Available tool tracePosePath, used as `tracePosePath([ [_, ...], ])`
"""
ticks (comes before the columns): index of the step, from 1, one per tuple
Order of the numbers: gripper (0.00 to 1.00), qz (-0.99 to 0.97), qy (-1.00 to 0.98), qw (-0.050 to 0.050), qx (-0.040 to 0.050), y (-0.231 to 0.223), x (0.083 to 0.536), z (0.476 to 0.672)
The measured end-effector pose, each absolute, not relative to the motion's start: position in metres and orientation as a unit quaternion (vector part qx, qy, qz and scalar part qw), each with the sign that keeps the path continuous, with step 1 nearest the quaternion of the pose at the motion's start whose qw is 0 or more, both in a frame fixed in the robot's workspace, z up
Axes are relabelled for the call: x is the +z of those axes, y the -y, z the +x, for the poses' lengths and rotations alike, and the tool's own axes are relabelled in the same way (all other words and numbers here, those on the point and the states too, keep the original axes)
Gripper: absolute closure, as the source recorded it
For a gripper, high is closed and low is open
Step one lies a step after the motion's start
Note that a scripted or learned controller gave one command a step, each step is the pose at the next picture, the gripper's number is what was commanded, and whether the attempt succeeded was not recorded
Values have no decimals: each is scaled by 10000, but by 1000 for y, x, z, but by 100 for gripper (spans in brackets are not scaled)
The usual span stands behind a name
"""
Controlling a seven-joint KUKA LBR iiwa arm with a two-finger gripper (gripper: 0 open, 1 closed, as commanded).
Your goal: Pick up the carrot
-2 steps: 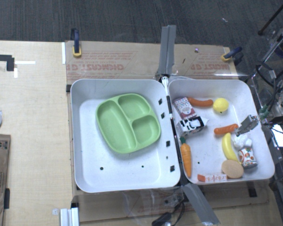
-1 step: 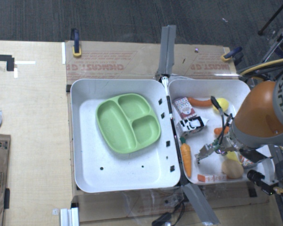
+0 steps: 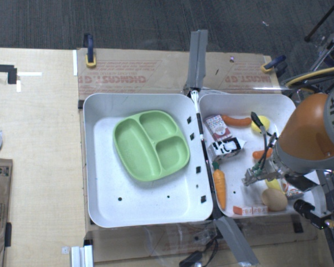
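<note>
Carrot lies lengthwise w/ green top up, at right bin's left wall, apart from the end effector, state cannot tell. Judged light, stiff, smooth; grip mid-body across width.

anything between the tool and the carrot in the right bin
No. In the camera view, bare white bin floor separates the tool from the carrot by the bin's left wall.

We see a pale wooden tabletop under even light, brown cardboard clamped along its far edge, and dark grey carpeted floor beyond.
</note>
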State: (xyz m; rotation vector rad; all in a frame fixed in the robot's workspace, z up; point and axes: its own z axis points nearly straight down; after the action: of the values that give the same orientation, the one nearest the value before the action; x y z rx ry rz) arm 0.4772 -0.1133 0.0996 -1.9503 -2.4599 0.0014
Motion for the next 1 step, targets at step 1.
tracePosePath([
  [1, 100, -6503, 7597, 3, 9, 61, 191, 478],
])
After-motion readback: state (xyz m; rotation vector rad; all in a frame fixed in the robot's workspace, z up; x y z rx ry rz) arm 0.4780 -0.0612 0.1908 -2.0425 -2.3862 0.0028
